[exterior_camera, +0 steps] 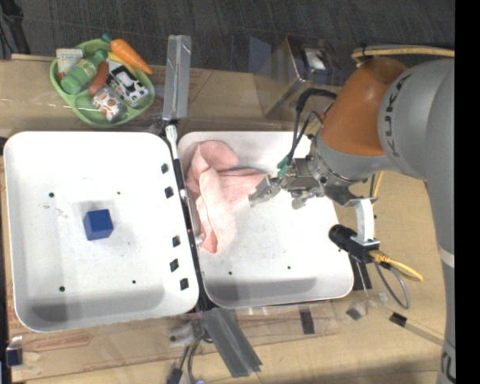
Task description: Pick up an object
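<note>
Lying just left of the spread pincer (282, 192), pink cloth (214, 192), apart.

From my seat, the arm (400, 110) runs off the right side, so I never see its base. Its wrist and orange band cover the right bin's (264, 282) far right corner and part of the rim there. The pink cloth (216, 190) is bunched, hiding the bin floor under it, and I can't tell whether the gripper (282, 192) touches the cloth's edge. The items in the green bowl (88, 112) are too small and crowded to name surely. The surface (400, 342) is cut off at the bottom edge.
</note>
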### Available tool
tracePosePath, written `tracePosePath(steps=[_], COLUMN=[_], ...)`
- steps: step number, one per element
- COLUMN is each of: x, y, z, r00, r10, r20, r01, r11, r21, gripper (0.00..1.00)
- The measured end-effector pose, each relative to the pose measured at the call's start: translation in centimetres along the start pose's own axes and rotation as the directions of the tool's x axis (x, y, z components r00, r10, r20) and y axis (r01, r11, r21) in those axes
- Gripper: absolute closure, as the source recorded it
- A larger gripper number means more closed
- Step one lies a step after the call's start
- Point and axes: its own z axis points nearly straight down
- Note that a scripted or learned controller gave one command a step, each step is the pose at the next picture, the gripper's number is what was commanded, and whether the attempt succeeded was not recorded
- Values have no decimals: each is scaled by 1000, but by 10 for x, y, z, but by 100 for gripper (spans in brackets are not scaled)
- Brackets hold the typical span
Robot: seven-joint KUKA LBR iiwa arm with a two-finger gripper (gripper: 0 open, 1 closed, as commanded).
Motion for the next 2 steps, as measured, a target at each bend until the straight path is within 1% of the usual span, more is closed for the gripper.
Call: tracePosePath(steps=[1, 2], x=[-3, -68], y=[73, 112], z=[51, 112], r00=[1000, 979], r10=[-29, -205], r20=[1, 2], r01=[29, 205], r11=[1000, 979], r21=[-2, -7], gripper=[0, 0])
